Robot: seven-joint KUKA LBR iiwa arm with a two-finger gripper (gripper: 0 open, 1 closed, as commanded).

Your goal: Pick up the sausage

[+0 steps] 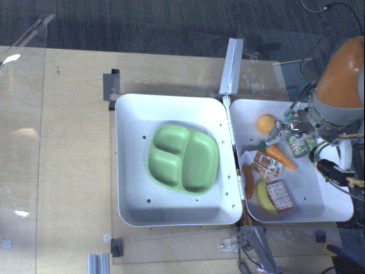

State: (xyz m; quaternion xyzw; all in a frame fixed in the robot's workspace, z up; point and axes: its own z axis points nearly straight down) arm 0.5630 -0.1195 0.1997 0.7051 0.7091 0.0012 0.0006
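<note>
The sausage (pixel 248 181) is a short reddish-brown link lying lengthwise by the left wall of the right bin (pixel 331 207), next to a yellow banana (pixel 263 197). My gripper (pixel 290 131) hangs over the upper middle of that bin, above and to the right of the sausage and well apart from it. It is close to the carrot (pixel 280 156) and the orange fruit (pixel 264 123). The wrist hides what lies right beneath the gripper.
A patterned snack pack (pixel 267 164) lies between carrot and sausage, and another (pixel 279 196) rests against the banana. A green-and-white item (pixel 297 146) sits under the wrist. The left bin (pixel 131 198) holds a green divided plate (pixel 183 158). Cables trail at the right.
</note>
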